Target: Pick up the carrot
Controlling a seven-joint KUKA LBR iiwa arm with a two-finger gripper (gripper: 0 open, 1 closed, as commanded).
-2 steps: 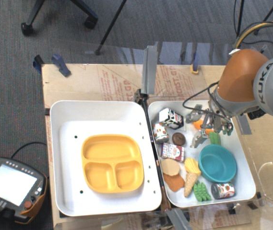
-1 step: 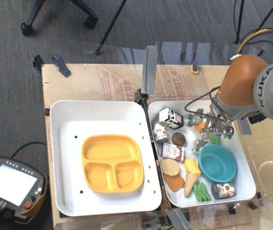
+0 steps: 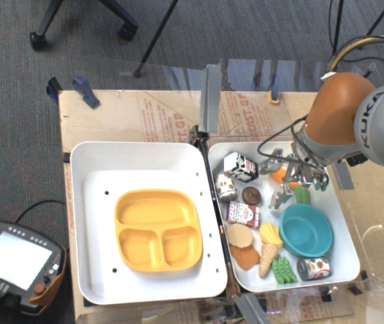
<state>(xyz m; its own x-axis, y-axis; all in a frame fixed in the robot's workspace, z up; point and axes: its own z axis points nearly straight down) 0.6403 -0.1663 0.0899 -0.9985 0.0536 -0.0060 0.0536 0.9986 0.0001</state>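
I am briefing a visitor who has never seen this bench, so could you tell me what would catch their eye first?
Probably the yellow divided tray, lying alone in the left bin. Next, the arm's big orange band at the right, hanging over the right bin, which is crowded with toy food around a teal bowl. Beneath the wrist, a bit of orange, likely the carrot, peeks out.

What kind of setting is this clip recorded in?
Most likely a robotics lab: a robot arm reaches over two white bins on a cardboard-covered bench, a teach pendant lies on the carpet, and an office chair base and stand legs sit behind.
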